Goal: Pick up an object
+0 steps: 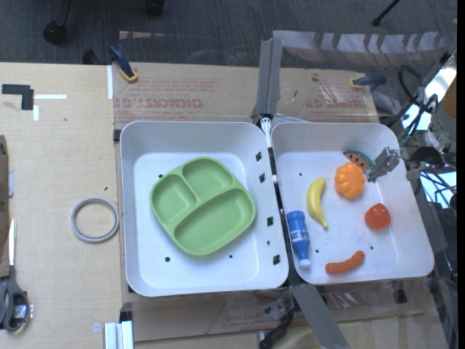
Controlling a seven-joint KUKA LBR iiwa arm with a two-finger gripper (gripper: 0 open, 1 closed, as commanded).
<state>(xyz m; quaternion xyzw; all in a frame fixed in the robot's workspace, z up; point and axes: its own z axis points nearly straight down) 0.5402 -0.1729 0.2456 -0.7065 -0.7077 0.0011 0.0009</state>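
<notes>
Scissors [13, 300] lie at the lower left edge of the frame, on the wooden bench [58, 166]. Just right of them, at mid-left, sits a roll of clear tape [94, 219], lying flat. Further up the bench, in the upper left, there is a black and white marker patch [29, 97].

Moving right, the left bin [134, 195] holds a light green divided plate [203, 206], which rests flat near the bin's middle, turned at an angle. Cardboard [182, 97] lies behind both bins, with a blue and yellow clamp [123, 64] at its upper left corner.

Right of the centre divider, the right bin [407, 257] holds several toy foods. Against its left wall lies a blue bottle [298, 238], white cap toward the bottom of the frame. Beside it a banana [317, 202] lies curved. Below, near the bin's front wall, rests a sausage [345, 262]. An orange pumpkin-like fruit [349, 180] sits above, with a watermelon slice [356, 157] just behind it. A red tomato [377, 216] stands apart to the lower right.

At the right, the hand [383, 164] hangs beside the orange fruit, its fingers slightly spread with nothing between them.
</notes>
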